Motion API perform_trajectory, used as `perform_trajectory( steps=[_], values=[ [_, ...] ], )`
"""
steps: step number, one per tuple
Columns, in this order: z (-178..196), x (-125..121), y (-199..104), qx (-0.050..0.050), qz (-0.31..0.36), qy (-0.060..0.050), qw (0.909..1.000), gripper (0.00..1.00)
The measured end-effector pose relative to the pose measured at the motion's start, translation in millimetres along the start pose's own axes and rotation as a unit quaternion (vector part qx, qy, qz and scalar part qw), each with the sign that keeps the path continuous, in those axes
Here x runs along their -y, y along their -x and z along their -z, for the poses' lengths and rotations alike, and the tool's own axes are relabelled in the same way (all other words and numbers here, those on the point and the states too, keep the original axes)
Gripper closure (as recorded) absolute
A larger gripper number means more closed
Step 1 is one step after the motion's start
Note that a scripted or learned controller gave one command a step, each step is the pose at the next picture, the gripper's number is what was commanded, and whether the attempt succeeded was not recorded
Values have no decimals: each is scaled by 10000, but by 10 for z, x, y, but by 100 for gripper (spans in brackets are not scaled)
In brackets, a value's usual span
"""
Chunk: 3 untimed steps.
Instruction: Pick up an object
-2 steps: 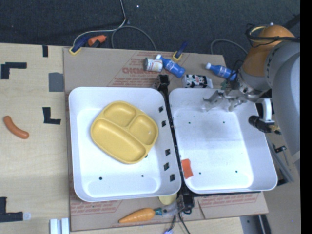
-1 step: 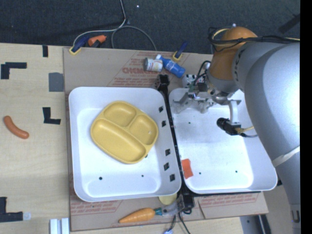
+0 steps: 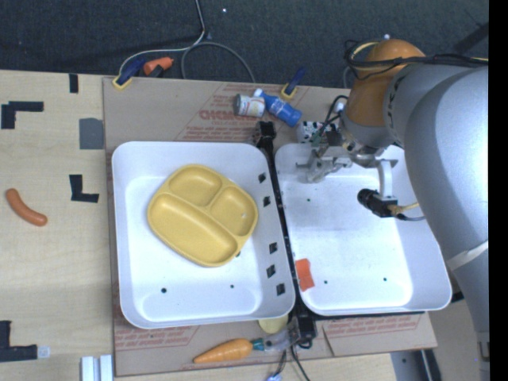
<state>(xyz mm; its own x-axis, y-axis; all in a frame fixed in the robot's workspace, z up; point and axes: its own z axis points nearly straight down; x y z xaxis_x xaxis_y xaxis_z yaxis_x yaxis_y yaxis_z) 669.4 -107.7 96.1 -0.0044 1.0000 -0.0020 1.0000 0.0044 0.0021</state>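
Bench (image 3: 48, 276): 2 bins (image 3: 131, 236), 1 yellow plate (image 3: 204, 213), 1 gripper (image 3: 317, 165).

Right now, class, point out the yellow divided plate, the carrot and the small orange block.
yellow divided plate (image 3: 203, 213), camera view, on its middle ridge.
carrot (image 3: 222, 351), camera view, mid-body.
small orange block (image 3: 304, 274), camera view, its top face.

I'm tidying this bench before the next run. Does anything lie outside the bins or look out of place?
Yes. A toy sausage lies on the bench far left of both bins, a toy carrot sits below the left bin, and a small bottle lies on its side behind the bins. The yellow divided plate sits askew.
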Motion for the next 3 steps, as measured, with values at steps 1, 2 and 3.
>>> perform_trajectory(
  steps=[1,2,3],
  values=[
    [-7,3,3,6,-1,-3,10000,0],
    [-105,111,-103,11,-17,5,10000,0],
    [300,6,421,7,-32,7,10000,0]
  ],
)
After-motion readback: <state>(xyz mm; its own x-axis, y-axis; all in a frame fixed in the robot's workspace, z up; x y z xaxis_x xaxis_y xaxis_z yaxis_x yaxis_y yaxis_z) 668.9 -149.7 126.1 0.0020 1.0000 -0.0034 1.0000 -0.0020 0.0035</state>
